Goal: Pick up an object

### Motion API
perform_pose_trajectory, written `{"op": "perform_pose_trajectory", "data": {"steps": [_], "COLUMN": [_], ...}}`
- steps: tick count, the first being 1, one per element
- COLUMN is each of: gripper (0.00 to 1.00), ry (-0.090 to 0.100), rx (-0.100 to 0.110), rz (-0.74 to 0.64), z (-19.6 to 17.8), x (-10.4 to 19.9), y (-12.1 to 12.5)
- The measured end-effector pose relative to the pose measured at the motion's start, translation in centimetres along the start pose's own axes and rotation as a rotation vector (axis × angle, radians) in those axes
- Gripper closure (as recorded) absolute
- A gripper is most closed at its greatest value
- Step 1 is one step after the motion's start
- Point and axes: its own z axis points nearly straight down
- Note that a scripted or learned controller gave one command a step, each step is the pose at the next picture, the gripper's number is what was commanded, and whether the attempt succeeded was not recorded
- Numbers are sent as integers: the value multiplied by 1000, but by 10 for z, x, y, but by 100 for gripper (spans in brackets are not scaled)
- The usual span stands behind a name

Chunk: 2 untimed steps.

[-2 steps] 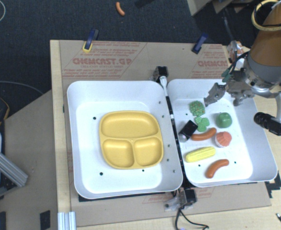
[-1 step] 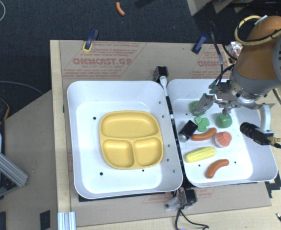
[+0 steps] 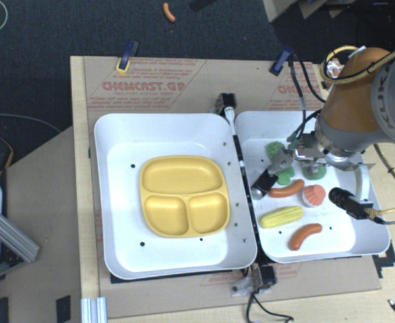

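Left bin (image 3: 110, 180) holds yellow divided plate (image 3: 184, 195). Right bin (image 3: 345, 244) pretty crowded: corn cob (image 3: 282, 216), two sausages (image 3: 286, 190) (image 3: 305, 235), green bits (image 3: 275, 150). Arm (image 3: 358, 99) low over it, pincer (image 3: 270, 180) near upper sausage, fingers hard to make out.

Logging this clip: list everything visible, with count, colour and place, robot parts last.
white bins: 2, white, side by side on the bench, left bin, right bin
divided plate: 1, yellow, middle of left bin
sausages: 2, orange-red, right bin, one mid-bin, one near the front
corn cob: 1, yellow, right bin between the sausages
green pieces: several, green, right bin, beside the gripper
pink-red round piece: 1, right bin
small orange item: 1, on the dark floor beyond the bench
arm: 1, grey with orange band, over right bin
gripper: 1, dark, low beside the mid-bin sausage
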Motion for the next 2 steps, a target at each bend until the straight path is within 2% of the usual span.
{"op": "perform_pose_trajectory", "data": {"steps": [1,2], "gripper": [0,100], "ry": [5,1], "rx": [-15,-29], "rz": [-1,-2], "z": [45,28], "x": [2,1], "y": [5,9]}}
